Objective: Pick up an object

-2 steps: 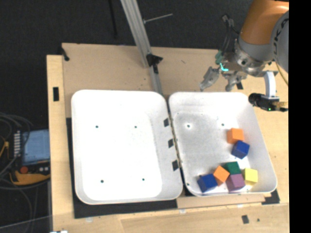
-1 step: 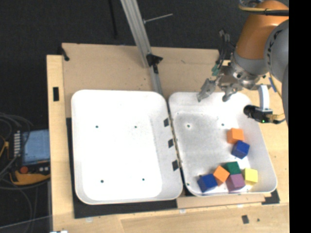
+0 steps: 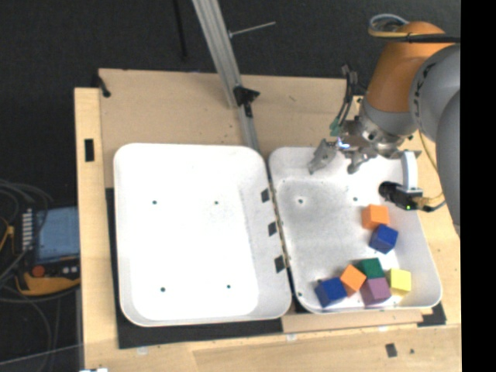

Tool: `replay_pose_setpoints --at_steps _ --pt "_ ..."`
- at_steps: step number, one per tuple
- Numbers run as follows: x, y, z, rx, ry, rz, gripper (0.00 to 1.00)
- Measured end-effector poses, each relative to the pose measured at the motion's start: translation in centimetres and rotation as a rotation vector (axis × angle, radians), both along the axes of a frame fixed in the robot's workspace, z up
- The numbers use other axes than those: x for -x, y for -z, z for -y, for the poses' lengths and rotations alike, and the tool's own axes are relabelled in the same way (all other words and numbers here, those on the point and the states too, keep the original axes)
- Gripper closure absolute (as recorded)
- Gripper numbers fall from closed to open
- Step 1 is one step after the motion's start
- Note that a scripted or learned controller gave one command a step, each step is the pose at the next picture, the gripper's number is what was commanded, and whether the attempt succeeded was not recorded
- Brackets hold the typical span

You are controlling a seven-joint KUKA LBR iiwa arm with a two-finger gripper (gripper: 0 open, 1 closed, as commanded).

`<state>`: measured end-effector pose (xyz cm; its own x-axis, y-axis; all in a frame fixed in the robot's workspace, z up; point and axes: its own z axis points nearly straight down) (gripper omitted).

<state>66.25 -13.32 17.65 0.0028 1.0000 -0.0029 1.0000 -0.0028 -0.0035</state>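
Note:
My gripper [image 3: 337, 161] hangs over the far edge of the right bin [image 3: 325, 223], fingers spread apart with nothing between them. Several small blocks lie in that bin, well nearer than the gripper. An orange block [image 3: 376, 215] and a blue block [image 3: 383, 239] sit by the right wall. Along the near wall cluster a blue block [image 3: 331, 291], an orange block [image 3: 353, 277], a green block [image 3: 373, 267], a purple block [image 3: 377, 290] and a yellow block [image 3: 400, 280].
The left bin [image 3: 194, 231] lies beside the right one, with dark clips along the shared edge. A slanted metal rail [image 3: 225, 60] crosses the back of the bench. A cable and black fitting [image 3: 397, 193] hang at the right bin's rim.

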Motion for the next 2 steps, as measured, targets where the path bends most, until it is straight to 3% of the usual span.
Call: replay_pose_setpoints --at_steps 1,2 --pt "-0.3 6.0 0.7 0.0 0.001 0.0 0.0" --pt "-0.5 4.4 0.8 0.001 0.003 0.01 1.0"
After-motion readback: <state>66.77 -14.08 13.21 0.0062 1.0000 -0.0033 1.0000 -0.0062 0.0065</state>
